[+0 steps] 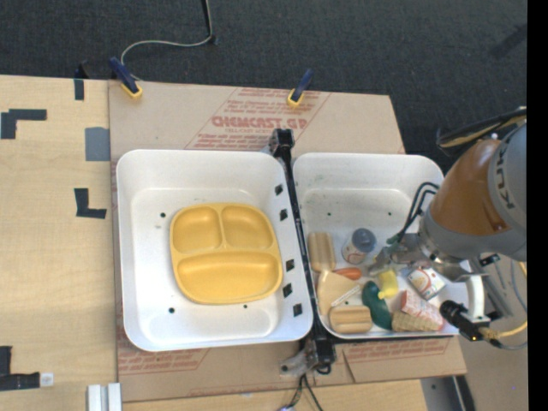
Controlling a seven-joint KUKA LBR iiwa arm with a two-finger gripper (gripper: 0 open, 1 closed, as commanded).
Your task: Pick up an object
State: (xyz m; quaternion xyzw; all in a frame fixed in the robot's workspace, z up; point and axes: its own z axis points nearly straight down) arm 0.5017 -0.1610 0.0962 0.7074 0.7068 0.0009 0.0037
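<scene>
Candidate objects lie heaped in the near half of the right bin (pixel 368 165): a small yellow piece (pixel 388 281) beside a dark green item (pixel 375 305), a tan wedge (pixel 417 318), a wooden block (pixel 349 318), an orange piece (pixel 347 273) and a grey round object (pixel 363 240) farther back. The gripper (pixel 401 251) sits low over the right side of this heap, just beside the yellow piece — whether it is apart or closed cannot be told, and nothing is visibly held. The arm (pixel 471 204) enters from the right, its orange band above the wrist. The left bin (pixel 137 229) holds 1 yellow divided tray (pixel 226 253). Judged from this pose, the step in hand is the descent to a grasp; it is best done by centring on 1 item — the yellow piece seems nearest — so that neighbours are not pinched together.
</scene>
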